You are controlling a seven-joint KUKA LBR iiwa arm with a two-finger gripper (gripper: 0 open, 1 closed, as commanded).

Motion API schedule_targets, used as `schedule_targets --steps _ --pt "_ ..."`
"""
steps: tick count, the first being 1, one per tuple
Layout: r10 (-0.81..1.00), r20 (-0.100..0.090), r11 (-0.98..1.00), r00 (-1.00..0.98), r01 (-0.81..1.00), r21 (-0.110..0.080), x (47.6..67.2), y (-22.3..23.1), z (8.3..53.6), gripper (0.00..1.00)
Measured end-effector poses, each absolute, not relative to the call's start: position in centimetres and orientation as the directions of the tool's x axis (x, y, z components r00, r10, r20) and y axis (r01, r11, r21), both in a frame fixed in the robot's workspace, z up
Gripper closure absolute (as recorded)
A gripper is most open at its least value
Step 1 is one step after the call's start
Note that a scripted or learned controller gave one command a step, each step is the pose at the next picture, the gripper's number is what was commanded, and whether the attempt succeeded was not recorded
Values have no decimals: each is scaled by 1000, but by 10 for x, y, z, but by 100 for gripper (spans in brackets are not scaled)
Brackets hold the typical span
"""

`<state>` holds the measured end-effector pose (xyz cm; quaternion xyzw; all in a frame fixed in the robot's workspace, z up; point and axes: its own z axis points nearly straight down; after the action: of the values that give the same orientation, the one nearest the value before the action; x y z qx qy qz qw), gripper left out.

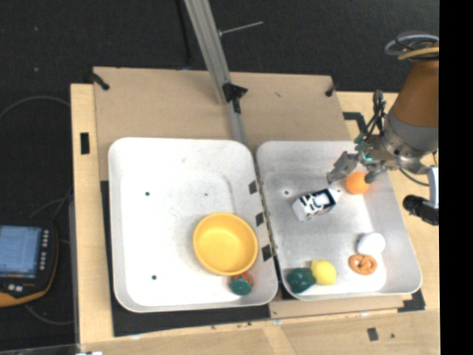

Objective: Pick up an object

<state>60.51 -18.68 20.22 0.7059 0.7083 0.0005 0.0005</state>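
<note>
- My gripper (360, 170) hangs over the far right part of the right bin (281, 157), fingers spread wide, one grey finger (341, 168) out to the view's left and the other at the right.
- The orange ball (357, 183) sits on the bin floor in the gap between them, a little toward the near side of my fingertips. I judge it the thing to go for, though nothing is gripped yet.
- The relation that counts: the ball is almost straight below me, so the move looks like a short drop and a close, not a reach.
- It is round, with no long axis, so my wrist angle matters little.
- The black-and-white toy (314, 203) lies just beside, nearer and leftward, apart from the ball; my left finger could brush it.
- Other pieces lie well apart along the near edge.
</note>
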Motion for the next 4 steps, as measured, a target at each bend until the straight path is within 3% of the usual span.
schedule_targets --steps 1,2,3,4 --pt "1000 -1 4 -4 1000 1 605 -187 202 0" --pt "1000 -3 -1 1 1000 -4 608 -195 143 0" --pt "1000 -3 2 -2 1000 18 614 -196 121 0" --pt "1000 -6 3 -2 1000 28 617 -197 135 100"
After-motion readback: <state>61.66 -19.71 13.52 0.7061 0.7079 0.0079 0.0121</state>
